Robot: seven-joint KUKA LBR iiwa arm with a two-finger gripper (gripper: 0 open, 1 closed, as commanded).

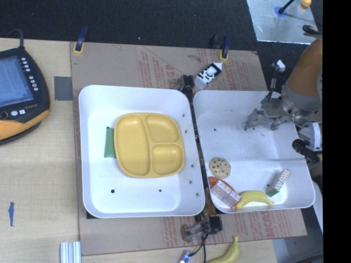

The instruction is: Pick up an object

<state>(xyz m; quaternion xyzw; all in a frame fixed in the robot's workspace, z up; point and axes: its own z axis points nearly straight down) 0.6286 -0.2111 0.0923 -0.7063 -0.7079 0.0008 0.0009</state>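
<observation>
White plastic forms two shallow bins side by side on a wooden worktop (pixel 38 163). The claw (pixel 262 120) hangs over the upper part of the right bin (pixel 241 108), its metal fingers spread wide with nothing between them. Every candidate object lies below the claw, toward the near rim: a round cookie (pixel 219 167) nearest, down and to its left; a red-and-white packet (pixel 223 192) further down; a banana (pixel 254 199) touching that packet; and a small striped wrapper (pixel 280 180) below and slightly to its right. The likely failure is closing on bare bin floor, since nothing sits directly under the fingers. The packet and banana crowd each other against the rim, so a descent there could nudge one aside or catch the bin wall. Far to the claw's left, the other bin (pixel 93 147) holds a yellow divided tray (pixel 149 144) over a green item (pixel 109 142). A second banana (pixel 229 252) lies outside the bins, well below.
</observation>
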